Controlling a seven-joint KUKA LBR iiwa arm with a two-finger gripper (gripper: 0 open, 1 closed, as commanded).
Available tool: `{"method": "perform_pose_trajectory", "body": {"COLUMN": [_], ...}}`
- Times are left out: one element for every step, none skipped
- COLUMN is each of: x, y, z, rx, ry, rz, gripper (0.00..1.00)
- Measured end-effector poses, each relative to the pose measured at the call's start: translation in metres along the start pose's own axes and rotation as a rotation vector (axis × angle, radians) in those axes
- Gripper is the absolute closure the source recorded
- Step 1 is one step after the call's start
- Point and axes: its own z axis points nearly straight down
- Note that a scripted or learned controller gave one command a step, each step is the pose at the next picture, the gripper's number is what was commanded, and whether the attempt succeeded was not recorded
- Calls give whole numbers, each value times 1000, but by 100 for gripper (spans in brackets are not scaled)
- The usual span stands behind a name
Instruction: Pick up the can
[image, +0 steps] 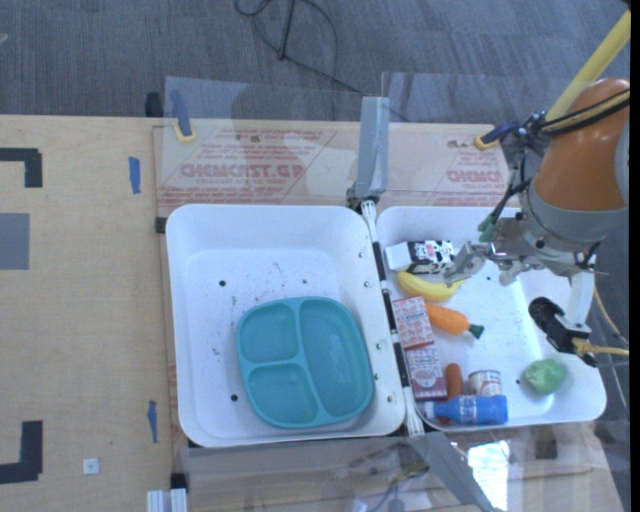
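Observation:
The can (486, 383) is small and silver with a red label. It stands near the front of the right bin (585, 405), just behind a blue bottle (472, 409) lying on its side and right of a small sausage (454, 378). My gripper (487, 268) hangs over the back half of the right bin, well behind the can and apart from it. Its fingers are open with nothing between them. The left finger is close to the banana (428, 287) and a black-and-white carton (425, 252).
The right bin also holds a carrot (450, 320), two red-and-white boxes (412, 322) (425, 372) along its left wall, and a green lump (544, 375) at the front right. A teal divided plate (300, 362) lies in the left bin (200, 250).

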Motion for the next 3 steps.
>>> {"method": "perform_pose_trajectory", "body": {"x": [0,-50,-107], "y": [0,77,81], "z": [0,5,98], "rx": [0,-2,-1], "ry": [0,-2,-1], "rz": [0,55,-7], "gripper": [0,0,0]}}
